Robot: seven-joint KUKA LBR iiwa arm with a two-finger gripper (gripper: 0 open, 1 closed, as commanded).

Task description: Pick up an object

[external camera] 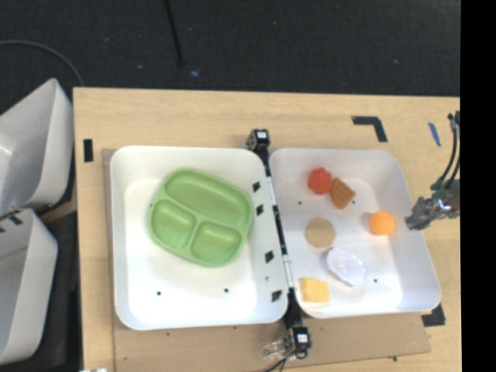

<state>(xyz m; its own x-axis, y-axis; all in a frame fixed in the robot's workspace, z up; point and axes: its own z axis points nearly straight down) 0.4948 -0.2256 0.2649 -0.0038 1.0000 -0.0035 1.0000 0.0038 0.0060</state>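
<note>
The grey metal claw (431, 210) hovered at the right white plastic bin's (403, 285) right rim, just beside the small orange ball (380, 223), seemingly lining up, grip impossible to tell.

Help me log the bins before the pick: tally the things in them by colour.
Green: 1, divided plate
Red: 1, ball
Orange: 1, ball
Brown: 1, block
Tan: 1, disc
White: 1, lump
Yellow: 1, block
Total: 7

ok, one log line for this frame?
claw: at right bin's right rim | nearest: orange ball | held: nothing seen | left bin: green tray
</note>
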